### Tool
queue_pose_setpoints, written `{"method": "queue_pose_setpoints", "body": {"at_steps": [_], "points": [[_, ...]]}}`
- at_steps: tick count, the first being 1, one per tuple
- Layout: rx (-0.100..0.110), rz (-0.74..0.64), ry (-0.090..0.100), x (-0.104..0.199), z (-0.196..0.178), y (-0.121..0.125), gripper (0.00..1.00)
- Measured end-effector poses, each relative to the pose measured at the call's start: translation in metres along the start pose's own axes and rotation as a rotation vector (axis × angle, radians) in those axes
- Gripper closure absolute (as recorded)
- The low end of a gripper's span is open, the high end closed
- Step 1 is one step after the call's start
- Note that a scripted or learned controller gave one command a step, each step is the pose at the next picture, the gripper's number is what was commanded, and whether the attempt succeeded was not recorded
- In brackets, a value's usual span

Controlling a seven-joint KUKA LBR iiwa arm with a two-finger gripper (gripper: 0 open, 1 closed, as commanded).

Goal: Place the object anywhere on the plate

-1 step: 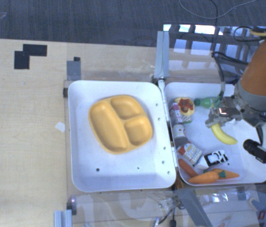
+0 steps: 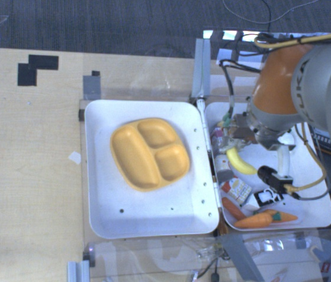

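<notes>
Arm over right bin.
Gripper point(image 2: 240, 135) hangs above the banana point(image 2: 239, 161); jaw state cannot be told. Plate point(image 2: 150, 153) sits in left bin.

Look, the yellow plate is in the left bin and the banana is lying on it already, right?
Not quite. The yellow plate is in the left bin, but the banana is not on it. The camera view shows the banana lying in the right bin, beside the carrot, under the robot's arm.

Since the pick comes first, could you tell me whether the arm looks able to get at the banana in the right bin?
Probably yes. The banana lies uncovered in the right bin, just below the arm's wrist, with only small items beside it, none on top.
</notes>
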State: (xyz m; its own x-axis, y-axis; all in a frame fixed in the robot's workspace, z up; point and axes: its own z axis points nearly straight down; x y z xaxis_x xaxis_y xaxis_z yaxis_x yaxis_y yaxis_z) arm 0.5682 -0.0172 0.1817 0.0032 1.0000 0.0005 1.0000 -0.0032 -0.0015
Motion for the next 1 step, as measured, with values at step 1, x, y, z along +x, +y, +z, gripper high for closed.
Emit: {"method": "queue_pose_setpoints", "body": {"at_steps": [1], "points": [[0.000,-0.030,0.000,0.0811,-0.0050,0.0323,1.00]]}}
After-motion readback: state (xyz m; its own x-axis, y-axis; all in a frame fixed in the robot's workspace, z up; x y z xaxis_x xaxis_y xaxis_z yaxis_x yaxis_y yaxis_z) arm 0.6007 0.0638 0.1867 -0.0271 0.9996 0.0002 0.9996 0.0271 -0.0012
